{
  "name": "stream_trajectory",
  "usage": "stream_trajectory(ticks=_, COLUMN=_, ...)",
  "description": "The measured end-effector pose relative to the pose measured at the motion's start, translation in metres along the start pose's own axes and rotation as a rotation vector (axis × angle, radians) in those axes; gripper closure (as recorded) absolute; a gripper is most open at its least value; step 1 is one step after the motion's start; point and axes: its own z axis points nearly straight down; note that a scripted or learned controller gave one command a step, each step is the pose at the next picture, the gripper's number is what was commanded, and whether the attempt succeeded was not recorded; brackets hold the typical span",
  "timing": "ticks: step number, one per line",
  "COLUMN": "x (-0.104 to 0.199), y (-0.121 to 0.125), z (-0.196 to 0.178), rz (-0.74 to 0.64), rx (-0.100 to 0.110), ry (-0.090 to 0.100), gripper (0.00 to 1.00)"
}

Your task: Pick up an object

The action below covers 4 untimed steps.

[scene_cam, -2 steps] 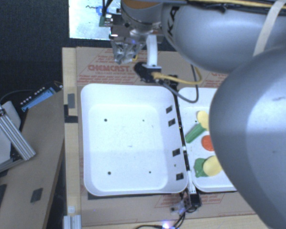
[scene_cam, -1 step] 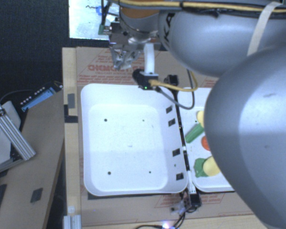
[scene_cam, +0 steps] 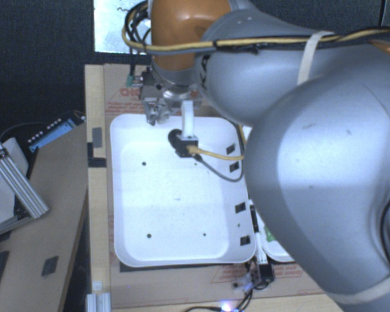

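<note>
Bulky smooth grey arm (scene_cam: 325,148); glossy orange band (scene_cam: 185,18) above the wrist; yellow cable (scene_cam: 260,42) under a white strap (scene_cam: 310,54); small silvery gripper (scene_cam: 155,116).

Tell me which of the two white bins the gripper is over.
The bin on the view's left. The gripper hangs above its far edge; the other bin, on the right, lies mostly beneath the arm.

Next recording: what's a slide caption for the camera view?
KUKA arm reaches in from the right, gripper over the far edge of the left white bin; the right bin is mostly hidden.
</note>
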Motion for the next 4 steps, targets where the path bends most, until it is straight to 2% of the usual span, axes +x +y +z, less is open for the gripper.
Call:
stream_trajectory(ticks=1, x=0.002, y=-0.087, z=-0.126, rz=-0.006, rx=-0.016, ry=0.009, gripper=1.00)
stream_trajectory(ticks=2, x=0.000, y=-0.049, z=-0.135, rz=0.000, rx=-0.012, ry=0.004, gripper=1.00)
stream_trajectory(ticks=3, x=-0.001, y=-0.034, z=-0.017, rz=0.001, rx=0.002, ry=-0.001, gripper=1.00)
stream_trajectory(ticks=4, x=0.000, y=0.003, z=0.022, rz=-0.001, rx=-0.010, ry=0.002, gripper=1.00)
